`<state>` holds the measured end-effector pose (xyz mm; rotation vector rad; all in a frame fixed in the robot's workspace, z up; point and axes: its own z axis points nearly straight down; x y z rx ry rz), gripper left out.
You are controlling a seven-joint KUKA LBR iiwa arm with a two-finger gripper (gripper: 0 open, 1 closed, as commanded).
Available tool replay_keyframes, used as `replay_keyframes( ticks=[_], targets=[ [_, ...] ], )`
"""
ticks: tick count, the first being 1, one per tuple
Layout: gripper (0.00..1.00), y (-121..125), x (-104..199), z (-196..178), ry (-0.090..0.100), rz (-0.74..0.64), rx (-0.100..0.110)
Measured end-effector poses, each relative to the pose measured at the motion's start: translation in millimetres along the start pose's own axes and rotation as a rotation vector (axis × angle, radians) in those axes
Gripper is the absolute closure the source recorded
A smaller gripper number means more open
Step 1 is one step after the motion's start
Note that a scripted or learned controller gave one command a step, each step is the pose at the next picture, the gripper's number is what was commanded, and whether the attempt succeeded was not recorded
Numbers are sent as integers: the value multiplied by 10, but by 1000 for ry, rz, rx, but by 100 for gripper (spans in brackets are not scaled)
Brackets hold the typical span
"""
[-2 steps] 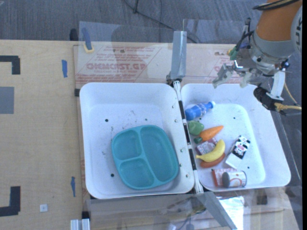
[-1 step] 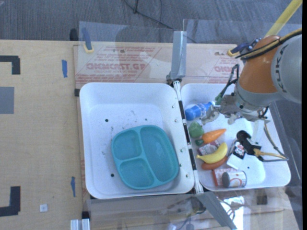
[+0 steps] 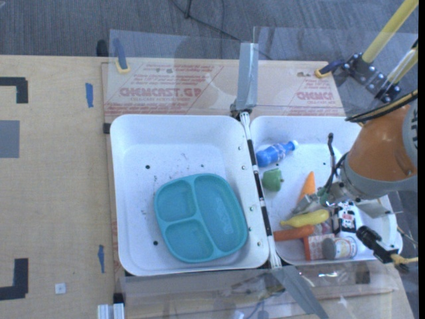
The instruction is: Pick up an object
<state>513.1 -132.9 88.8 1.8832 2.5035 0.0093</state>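
Reaching in from the right side, the grey arm with the orange band hangs low over the right shallow white bin (image 3: pixel 372 254), and its jaws (image 3: pixel 330 195) sit in the middle of the clutter there. How far the jaws are open cannot be told, because the wrist and the dark parts around it cover them, and nothing is seen to be held.

The nearest candidate is the yellow plastic banana (image 3: pixel 307 218). It lies just below and a little to the left of the jaws, almost touching them. Its long axis runs nearly left to right across the bin, rising slightly toward the right end, which points at the wrist. In my judgement a grasp should close across this axis, so the jaws need to come down and slightly left.

Other things crowd it. An orange carrot-shaped toy (image 3: pixel 309 183) stands just above the banana, and a second long orange piece (image 3: pixel 292 234) lies just under it. A small green round object (image 3: pixel 271 179) and a blue plastic bottle (image 3: pixel 274 153) are further left. The left white bin (image 3: pixel 133 138) carries a teal divided plate (image 3: pixel 197 216), well apart from the arm.
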Motion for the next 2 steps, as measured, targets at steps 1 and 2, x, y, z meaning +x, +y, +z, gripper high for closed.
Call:
replay_keyframes(
  ticks=[1,2],
  targets=[
    [100,3,-45,-110,-8,6,-7],
    [100,310,158,-1767,1,4,7]
  ],
)
